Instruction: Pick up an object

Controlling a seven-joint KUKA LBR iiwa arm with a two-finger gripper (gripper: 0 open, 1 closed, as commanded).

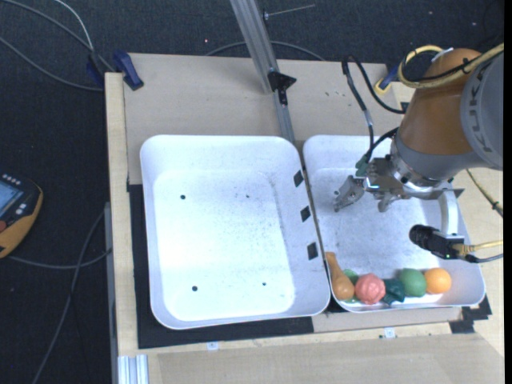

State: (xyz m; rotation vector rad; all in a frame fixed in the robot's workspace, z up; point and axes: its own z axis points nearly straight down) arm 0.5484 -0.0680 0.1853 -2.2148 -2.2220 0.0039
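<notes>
Near edge first: the objects sit in a row along the bottom wall of the right bin, lower right of frame. Left to right: an orange carrot-shaped piece leaning on the bin's lower left corner, a pink ball, a dark teal piece partly hidden between its neighbours, a green ball, an orange ball. All packed close, neighbours touching or nearly so. Left bin takes up centre-left of frame, speckled floor. Above the row, mid right of frame, the gripper hangs over the upper half of the right bin, well apart from the objects; its two fingers are spread apart with nothing between them. Arm comes in from the upper right. Far side: bench top, with a grey metal pole slanting from top centre down to the gap between the bins.
</notes>
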